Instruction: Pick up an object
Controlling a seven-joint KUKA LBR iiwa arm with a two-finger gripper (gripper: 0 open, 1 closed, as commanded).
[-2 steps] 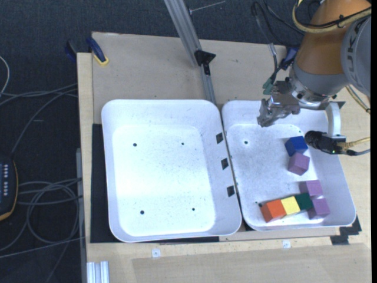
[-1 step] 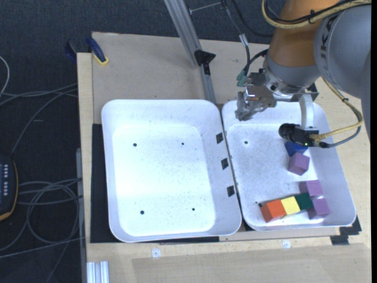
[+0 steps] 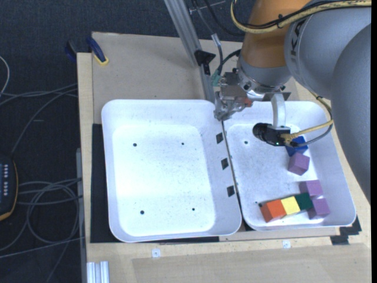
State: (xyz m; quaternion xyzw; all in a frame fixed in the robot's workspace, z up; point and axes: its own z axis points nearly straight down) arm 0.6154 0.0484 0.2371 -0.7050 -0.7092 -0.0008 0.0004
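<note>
**Ana:** Camera view first: where is the tool hanging?

**Ben:** The tool [image 3: 225, 109] is hanging over the far rim, just where the left bin [image 3: 159, 170] and the right bin [image 3: 253, 175] are meeting. The grey arm [image 3: 330, 46] is reaching in from the right to carry it.

**Ana:** Is it gripping anything?

**Ben:** From this angle I cannot tell whether it is open or closed.

**Ana:** Where are the objects lying?

**Ben:** All of them are lying in the right bin, well apart from the tool. A blue block [image 3: 294, 148] is sitting toward the bin's right side, partly hidden by a cable, and a purple block [image 3: 298, 164] is sitting just beside it on the near side. Along the near rim, an orange block [image 3: 273, 210], a yellow block [image 3: 290, 206] and a green block [image 3: 304, 201] are lying in a touching row. A second purple block [image 3: 311, 187] and a third purple block [image 3: 321, 207] are crowding the row's right end.

**Ana:** And the bins?

**Ben:** Both are resting side by side on the desk [image 3: 147, 63].
</note>
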